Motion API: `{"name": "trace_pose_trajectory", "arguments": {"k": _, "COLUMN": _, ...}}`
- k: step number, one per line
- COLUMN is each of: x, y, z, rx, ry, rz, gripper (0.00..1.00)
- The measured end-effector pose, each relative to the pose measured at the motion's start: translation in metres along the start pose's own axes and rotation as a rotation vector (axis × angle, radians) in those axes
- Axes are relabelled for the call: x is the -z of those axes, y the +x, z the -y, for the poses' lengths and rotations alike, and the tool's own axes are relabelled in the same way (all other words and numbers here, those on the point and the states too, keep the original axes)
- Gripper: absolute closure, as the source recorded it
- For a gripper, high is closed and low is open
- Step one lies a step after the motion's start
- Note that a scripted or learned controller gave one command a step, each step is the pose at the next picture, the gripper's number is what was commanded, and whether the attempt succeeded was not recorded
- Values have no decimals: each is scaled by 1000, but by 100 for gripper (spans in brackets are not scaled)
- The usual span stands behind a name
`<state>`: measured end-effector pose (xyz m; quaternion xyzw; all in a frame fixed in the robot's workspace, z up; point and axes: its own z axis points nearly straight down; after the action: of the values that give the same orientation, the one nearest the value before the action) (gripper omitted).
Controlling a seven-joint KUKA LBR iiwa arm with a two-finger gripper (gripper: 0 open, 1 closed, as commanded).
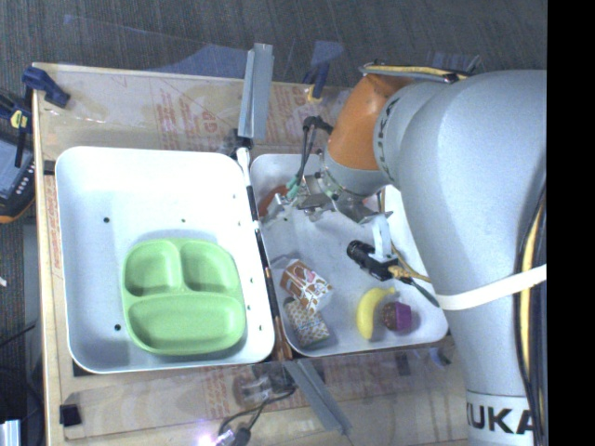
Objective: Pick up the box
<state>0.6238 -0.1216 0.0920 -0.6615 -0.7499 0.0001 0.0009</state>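
Nearest the camera, the grey arm [474, 230] filled the right side, its orange band [358, 137] bent over the right bin [279, 170]. You would have found the gripper [302, 193] low in that bin's far left corner; whether it was spread or closed, I cannot tell.

Outward from it, toward the bin's near left, lay the box [306, 285], patterned in brown and white, with a second patterned packet [308, 325] touching it just nearer. A banana [372, 312] and a purple item [400, 317] sat near the front right. The left bin [84, 184] held a green divided tray [183, 295].

You risked a miss: the gripper sat apart from the box, and the touching packet could be dragged along or nudged away. A reddish thing [271, 200] beside the gripper was too obscured to identify, and the arm hid the bin's right wall.
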Motion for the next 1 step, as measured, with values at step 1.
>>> {"name": "trace_pose_trajectory", "arguments": {"k": 1, "x": 12, "y": 1, "z": -35, "rx": 132, "ry": -3, "rz": 2, "gripper": 0}}
